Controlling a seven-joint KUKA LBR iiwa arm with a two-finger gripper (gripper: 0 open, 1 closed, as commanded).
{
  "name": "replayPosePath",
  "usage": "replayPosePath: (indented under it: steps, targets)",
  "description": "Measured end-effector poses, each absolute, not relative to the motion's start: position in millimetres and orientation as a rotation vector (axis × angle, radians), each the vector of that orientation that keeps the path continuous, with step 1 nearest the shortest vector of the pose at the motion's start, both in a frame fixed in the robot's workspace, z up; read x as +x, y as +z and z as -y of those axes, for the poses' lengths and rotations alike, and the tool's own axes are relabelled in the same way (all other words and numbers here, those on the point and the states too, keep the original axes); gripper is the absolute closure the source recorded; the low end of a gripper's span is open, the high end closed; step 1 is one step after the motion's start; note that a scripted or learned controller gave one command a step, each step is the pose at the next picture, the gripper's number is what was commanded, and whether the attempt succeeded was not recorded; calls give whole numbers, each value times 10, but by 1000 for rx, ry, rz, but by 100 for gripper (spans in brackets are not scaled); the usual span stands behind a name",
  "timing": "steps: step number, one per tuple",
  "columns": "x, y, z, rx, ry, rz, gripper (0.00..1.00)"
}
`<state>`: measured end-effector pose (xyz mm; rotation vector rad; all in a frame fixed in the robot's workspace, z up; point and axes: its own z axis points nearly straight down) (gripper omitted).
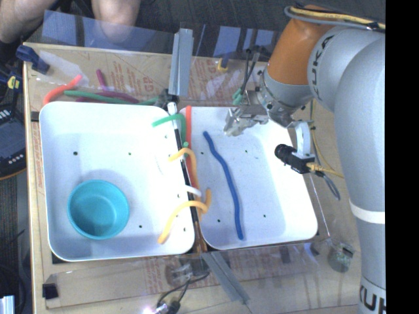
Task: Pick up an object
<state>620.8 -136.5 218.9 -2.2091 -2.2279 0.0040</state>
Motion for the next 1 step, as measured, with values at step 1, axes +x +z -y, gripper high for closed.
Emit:
replayPosePath:
  steps: [1]
  targets:
    - [6579,925,1344,-2088,-3,2350,0]
